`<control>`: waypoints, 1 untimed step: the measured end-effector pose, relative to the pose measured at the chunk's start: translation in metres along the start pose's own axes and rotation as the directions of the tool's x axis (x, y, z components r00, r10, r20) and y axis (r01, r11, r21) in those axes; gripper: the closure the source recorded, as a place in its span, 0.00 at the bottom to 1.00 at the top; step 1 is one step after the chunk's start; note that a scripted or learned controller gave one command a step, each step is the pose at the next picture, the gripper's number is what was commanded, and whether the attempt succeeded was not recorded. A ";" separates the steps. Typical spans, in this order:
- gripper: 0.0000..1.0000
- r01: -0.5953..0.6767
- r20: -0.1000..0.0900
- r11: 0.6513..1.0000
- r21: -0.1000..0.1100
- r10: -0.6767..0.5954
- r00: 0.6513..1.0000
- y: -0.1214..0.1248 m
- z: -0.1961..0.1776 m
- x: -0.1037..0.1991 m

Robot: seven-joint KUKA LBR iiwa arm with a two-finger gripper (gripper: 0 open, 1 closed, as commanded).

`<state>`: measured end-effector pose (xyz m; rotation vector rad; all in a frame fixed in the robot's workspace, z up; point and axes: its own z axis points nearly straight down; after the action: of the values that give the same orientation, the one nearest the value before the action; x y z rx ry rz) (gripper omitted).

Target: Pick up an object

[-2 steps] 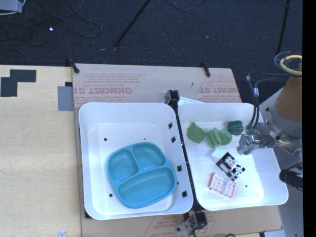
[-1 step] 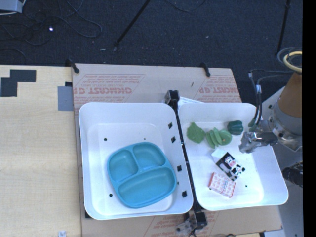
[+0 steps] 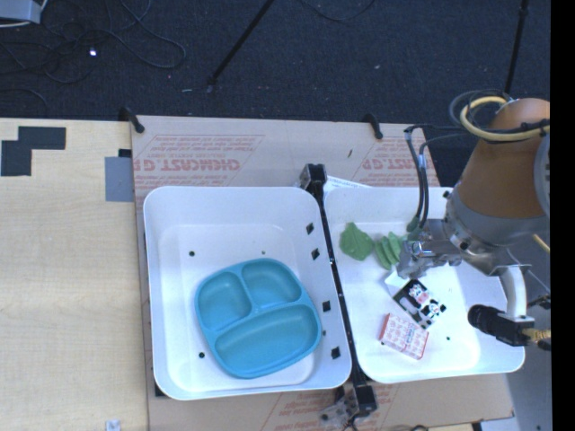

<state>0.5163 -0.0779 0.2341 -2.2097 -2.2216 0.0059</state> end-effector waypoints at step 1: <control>1.00 -0.001 0.001 1.000 0.001 0.001 1.000 0.010 0.015 0.049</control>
<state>0.5258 -0.0287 0.2191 -2.2101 -2.2208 0.0079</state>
